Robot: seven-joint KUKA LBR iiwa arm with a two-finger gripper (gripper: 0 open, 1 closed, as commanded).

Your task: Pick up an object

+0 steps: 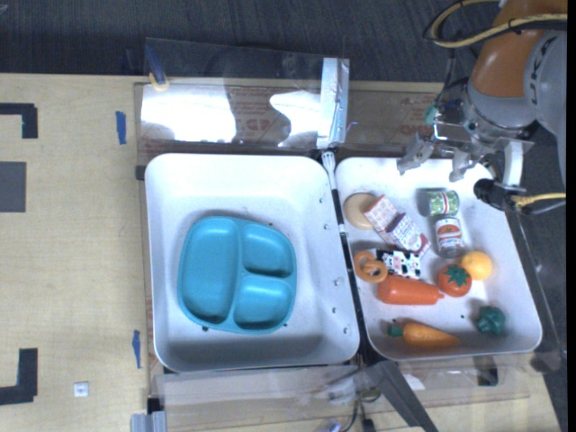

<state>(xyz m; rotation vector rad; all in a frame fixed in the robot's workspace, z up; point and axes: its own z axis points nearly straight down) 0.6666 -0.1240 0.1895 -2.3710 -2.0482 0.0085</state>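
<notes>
Two shallow white bins side by side on a pale wooden worktop (72, 268).

Left white bin (171, 178): one teal plastic divided plate (238, 273) with three compartments, lying flat near the middle.

Right white bin (526, 322): a cluster of small toy foods.
- Round tan disc like a biscuit (358, 209) near the left wall, toward the far edge.
- Two small pink-and-white patterned packets (396, 224) just beside the disc, overlapping; print too small to read.
- Green-topped small can (442, 203) lying toward the far right; label unreadable.
- Red-and-white labelled can (449, 236) just below the green one, nearly touching; writing blurred, brand not legible.
- Orange pretzel-shaped ring (368, 265) by the left wall.
- Black-and-white cow-patterned carton (404, 264) touching the ring's right side.
- Red-orange elongated pepper (409, 291) below the carton.
- Red tomato with green stalk (454, 280) beside a yellow-orange round fruit (477, 265), the two touching.
- Orange carrot with green end (423, 333) near the front edge.
- Dark green broccoli-like piece (490, 321) toward the front right corner.

Grey arm with orange band (508, 66) at the upper right. Hand (444, 162) poised over the far edge of the right bin, above the green-topped can, fingers spread apart with nothing seen between them.

Blue tape marks on the worktop, black corner markings at the left edge; no readable text anywhere.
</notes>
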